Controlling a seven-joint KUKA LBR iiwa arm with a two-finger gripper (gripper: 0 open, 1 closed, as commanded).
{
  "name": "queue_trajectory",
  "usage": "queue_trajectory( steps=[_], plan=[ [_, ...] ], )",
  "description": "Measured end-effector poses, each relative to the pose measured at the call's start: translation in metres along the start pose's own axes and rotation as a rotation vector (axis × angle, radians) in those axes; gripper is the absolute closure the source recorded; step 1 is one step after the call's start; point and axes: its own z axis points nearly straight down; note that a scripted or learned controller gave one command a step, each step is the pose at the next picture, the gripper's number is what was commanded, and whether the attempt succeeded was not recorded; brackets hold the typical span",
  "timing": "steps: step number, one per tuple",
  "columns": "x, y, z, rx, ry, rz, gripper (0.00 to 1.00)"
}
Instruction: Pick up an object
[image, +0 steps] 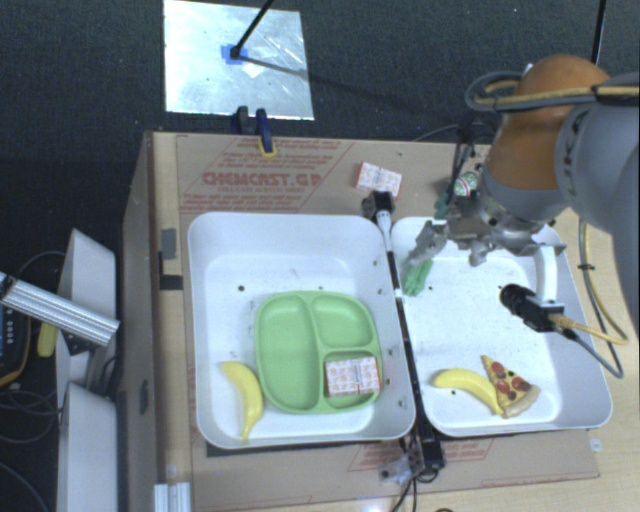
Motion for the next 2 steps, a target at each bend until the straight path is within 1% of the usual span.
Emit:
queue_trajectory(
  steps=[1,2],
  plan=[
    [-0.062,0.015,0.146,0.006,0.0,0.003,0.0],
    [-0.061,0.051,0.153,-0.001,0.0,0.001,0.0]
  ],
)
